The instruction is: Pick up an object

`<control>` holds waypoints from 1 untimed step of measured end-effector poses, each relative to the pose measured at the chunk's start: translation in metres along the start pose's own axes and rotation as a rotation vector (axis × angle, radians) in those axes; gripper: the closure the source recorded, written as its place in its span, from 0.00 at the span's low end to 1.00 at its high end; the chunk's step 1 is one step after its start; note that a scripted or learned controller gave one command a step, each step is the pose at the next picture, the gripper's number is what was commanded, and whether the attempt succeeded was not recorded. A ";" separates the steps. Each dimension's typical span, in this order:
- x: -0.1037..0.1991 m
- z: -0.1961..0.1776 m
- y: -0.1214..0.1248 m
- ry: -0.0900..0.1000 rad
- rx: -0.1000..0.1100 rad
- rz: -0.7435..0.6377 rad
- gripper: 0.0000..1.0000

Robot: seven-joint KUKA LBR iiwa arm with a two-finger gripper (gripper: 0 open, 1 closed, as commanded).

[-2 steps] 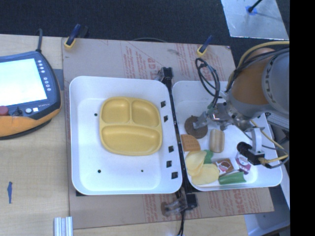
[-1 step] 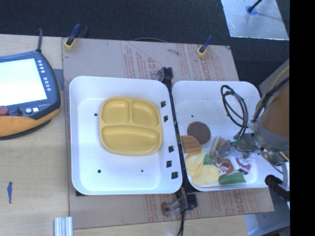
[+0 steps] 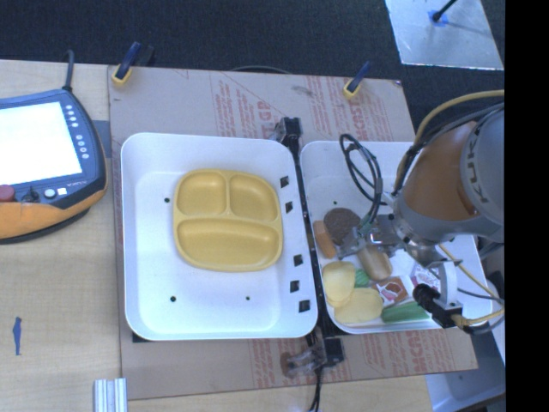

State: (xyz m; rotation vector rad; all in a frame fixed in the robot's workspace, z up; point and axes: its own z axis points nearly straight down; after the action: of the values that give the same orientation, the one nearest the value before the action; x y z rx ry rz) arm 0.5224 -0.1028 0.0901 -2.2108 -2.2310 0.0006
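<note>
Arm bent low over the right bin (image 3: pixel 319 157)

Its gripper (image 3: pixel 375 249) hung among the food items; I cannot tell its state.

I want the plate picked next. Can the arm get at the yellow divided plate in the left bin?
Probably yes: the yellow divided plate lies alone and uncovered in the left bin, though the arm now hangs over the right bin.
</note>
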 end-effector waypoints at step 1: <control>-0.020 -0.003 0.070 -0.002 -0.005 0.004 0.00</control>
State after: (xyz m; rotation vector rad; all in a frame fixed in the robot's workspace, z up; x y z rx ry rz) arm 0.5931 -0.1224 0.0930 -2.2184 -2.2303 -0.0023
